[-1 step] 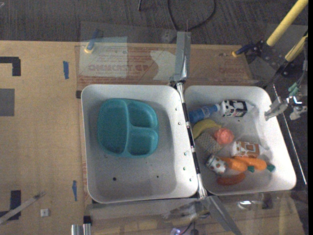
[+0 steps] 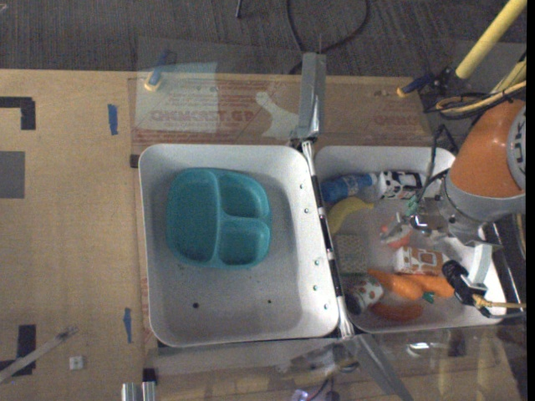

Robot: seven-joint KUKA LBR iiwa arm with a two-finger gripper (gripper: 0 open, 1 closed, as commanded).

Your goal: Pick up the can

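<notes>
**Sam:** Can [image 2: 365, 292], where is it? Tell me from left to right.

**Me:** On my screen the left bin [image 2: 150, 249] has just a teal plate [image 2: 219, 217] with three parts. It lies flat near the back. No can there.

**Sam:** And the right bin [image 2: 368, 154]?

**Me:** That one is full of toys. By its left wall, at the back, a blue bottle [image 2: 344, 187] lies on its side. A yellow banana [image 2: 347, 214] is just in front of it. In the front left corner is a small round thing with a red and white label. I think that is the can. It looks like it stands up, right beside the wall, but I am not sure.

**Sam:** What is next to it?

**Me:** An orange carrot [image 2: 410, 286] touches its right side. So the can is packed in tight, with the wall on one side and the carrot on the other. That may make it hard to grab.

**Sam:** Where is the gripper [image 2: 415, 221]?

**Me:** Over the middle of the right bin, behind the carrot. It is near the can but not over it. The arm [image 2: 489, 161] comes in from the right because that is where it is mounted.

**Sam:** Is it open? Does it hold something?

**Me:** I cannot tell. It is too small and blurry.
</notes>
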